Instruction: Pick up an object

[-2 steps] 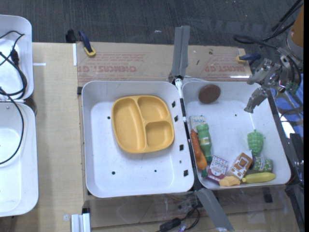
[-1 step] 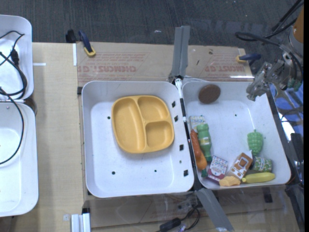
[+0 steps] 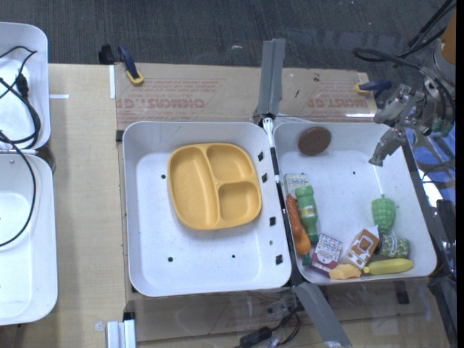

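My gripper (image 3: 384, 148) hangs over the far right corner of the right bin (image 3: 341, 180), with nothing seen in it. To its left a brown round disc (image 3: 315, 141) lies in the bin's far corner. Green grapes (image 3: 383, 212) lie below the gripper, nearer the front. Along the bin's left wall lie a green bottle (image 3: 307, 209) and an orange carrot (image 3: 296, 229). At the front sit a red and white packet (image 3: 327, 251), an orange carton (image 3: 362, 246), a green can (image 3: 396, 246) and a yellow banana (image 3: 388, 267).
The left bin (image 3: 145, 216) holds a yellow divided plate (image 3: 215, 185). A grey divider post (image 3: 271, 78) stands behind the seam between the bins. Cables (image 3: 406, 56) trail at the far right. White tubs (image 3: 22, 194) sit at the left edge.
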`<state>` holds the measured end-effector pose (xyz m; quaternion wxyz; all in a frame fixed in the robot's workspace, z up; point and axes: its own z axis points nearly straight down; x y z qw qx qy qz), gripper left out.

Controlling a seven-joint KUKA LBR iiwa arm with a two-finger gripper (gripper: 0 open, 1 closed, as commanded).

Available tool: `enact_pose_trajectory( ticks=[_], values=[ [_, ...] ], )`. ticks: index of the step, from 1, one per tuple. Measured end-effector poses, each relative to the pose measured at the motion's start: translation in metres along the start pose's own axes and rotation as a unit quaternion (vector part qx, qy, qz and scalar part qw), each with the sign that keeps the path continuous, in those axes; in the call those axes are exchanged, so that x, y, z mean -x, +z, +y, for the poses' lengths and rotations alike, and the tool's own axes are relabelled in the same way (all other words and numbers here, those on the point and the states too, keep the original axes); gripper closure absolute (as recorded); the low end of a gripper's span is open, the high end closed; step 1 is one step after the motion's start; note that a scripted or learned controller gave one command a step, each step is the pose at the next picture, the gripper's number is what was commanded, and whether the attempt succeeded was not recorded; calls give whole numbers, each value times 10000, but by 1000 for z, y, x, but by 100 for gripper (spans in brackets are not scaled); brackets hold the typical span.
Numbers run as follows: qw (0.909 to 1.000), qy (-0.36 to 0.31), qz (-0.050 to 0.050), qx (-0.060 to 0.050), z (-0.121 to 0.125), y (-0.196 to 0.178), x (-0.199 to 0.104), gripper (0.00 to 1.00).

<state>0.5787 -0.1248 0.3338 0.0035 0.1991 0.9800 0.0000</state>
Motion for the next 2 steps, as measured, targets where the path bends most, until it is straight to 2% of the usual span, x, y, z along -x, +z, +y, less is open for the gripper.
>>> enact_pose_trajectory(
  ticks=[1,2],
  values=[
    [9996,287,15,-6,11,-55,-53,0],
    [9932,-1166,26,1,37,62,-7,0]
  ],
)
